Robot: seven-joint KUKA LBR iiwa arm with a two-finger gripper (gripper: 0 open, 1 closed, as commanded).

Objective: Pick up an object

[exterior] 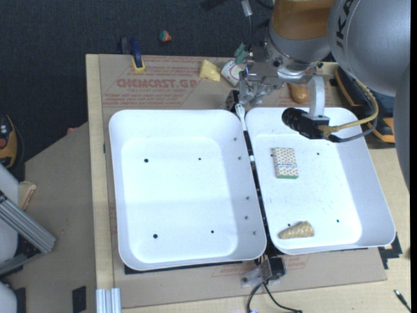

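Gripper (246,91) above bins' far edge, patterned box (285,162) well apart

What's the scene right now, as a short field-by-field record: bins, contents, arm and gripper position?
left bin: white, shallow, nothing seen in it
right bin: holds two items
item 1: patterned small box, upper middle of right bin
item 2: tan cone-shaped object, near front edge of right bin
arm: reaches in from the right, above the bins' far edge
gripper: over the far end of the seam between bins, finger state unclear
held object: none visible
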